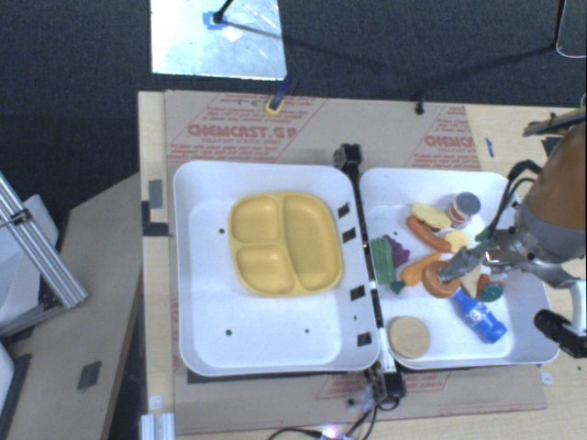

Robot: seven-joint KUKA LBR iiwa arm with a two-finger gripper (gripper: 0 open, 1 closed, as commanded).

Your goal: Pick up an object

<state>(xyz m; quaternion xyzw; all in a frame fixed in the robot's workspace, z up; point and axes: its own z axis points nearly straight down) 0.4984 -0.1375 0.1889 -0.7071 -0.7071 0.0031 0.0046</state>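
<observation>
The right bin (523,348) holds several small items: a yellow banana-shaped piece (429,215), an orange sausage (427,234), a small can (466,206), purple grapes (397,246), a green piece (382,262), an orange curved piece (424,271), a blue bottle (481,320), a teal piece (492,291) and a tan round disc (410,335). My gripper (456,269) reaches in from the right and hangs low over the right end of the orange curved piece, just above the blue bottle. Nothing visibly rides in it.
The left bin (197,337) carries a yellow three-compartment plate (284,243). A black divider (362,255) runs between the bins. Cardboard lines the bench beneath them. A metal sheet (218,26) lies at the back, and an aluminium frame (37,259) stands at the left.
</observation>
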